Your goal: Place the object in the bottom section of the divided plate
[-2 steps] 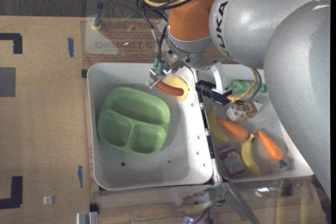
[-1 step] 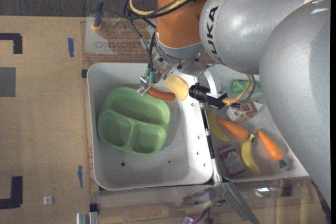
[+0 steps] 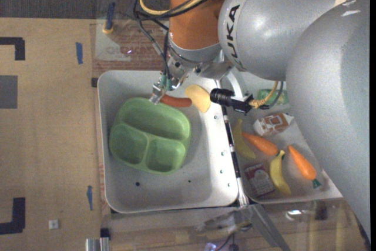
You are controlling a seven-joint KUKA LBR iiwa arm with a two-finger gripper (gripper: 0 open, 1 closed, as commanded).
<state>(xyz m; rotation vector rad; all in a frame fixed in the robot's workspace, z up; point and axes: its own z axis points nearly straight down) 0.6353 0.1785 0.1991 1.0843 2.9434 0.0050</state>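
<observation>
A green divided plate (image 3: 151,135) lies in the left white bin (image 3: 117,185), with one large section toward the top and two smaller ones along its lower edge. My gripper (image 3: 158,92) hangs over the plate's upper rim. A reddish-brown sausage (image 3: 176,101) lies just right of the gripper tip, its left end touching or under it. The arm's wrist hides how the tip meets the sausage. A pale yellow wedge-shaped piece (image 3: 199,98) sits right of the sausage.
The right bin (image 3: 294,188) holds two orange carrots (image 3: 261,144) (image 3: 302,164), a yellow banana (image 3: 279,173), a small carton (image 3: 273,123) and a red packet (image 3: 258,179). A black cable plug (image 3: 229,100) hangs near the divider between the bins.
</observation>
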